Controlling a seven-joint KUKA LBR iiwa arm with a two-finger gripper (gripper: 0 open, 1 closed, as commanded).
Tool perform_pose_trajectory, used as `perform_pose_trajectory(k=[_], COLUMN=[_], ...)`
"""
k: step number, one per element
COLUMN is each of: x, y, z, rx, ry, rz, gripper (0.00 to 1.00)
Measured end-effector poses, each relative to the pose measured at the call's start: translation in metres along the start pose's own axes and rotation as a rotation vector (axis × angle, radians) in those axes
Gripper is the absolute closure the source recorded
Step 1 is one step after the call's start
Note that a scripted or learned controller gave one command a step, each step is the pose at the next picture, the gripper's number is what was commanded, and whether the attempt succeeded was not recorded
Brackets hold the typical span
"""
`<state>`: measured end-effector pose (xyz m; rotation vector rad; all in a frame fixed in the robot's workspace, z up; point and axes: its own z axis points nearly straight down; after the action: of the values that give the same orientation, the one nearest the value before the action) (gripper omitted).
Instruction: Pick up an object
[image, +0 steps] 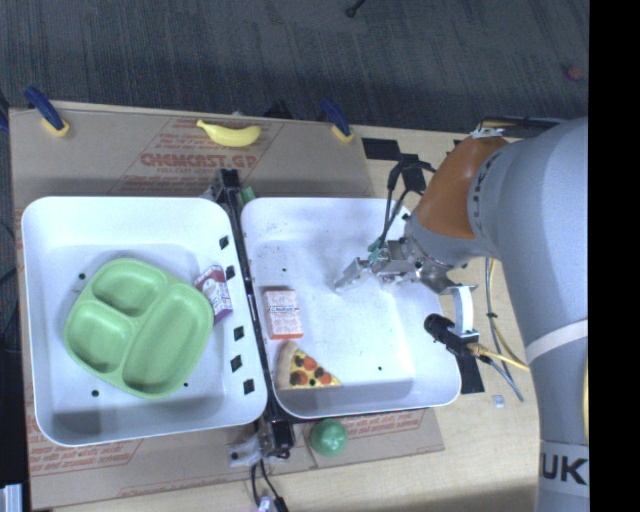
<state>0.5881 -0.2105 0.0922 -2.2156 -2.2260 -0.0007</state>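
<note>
Object to pick: nothing chosen yet as far as visible; candidates in the right bin are a small orange-and-white box near the left wall and a toy pizza slice just below it at the front left corner. Claw hangs over the middle of the right bin, pointing left, nothing between its fingers; whether it is wide or narrow I cannot tell, too small and blurred. Box and pizza slice both lie flat on the bin floor, apart from the claw. Left bin has a green divided plate and a small dark red packet beside its right edge. Outside the bins on the desk: a yellow banana at the back, a green ball at the front. Progress judgement: early, no grasp made; approach, close and lift all remain.
</note>
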Motion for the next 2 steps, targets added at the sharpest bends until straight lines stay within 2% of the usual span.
perform_pose_trajectory(k=[1,2], x=[0.000,-0.001], y=[0.000,-0.094], z=[-0.010,-0.110], rx=[0.001,0.001], ry=[0.001,-0.001], rz=[-0.003,0.001], gripper=[1.00,1.00])
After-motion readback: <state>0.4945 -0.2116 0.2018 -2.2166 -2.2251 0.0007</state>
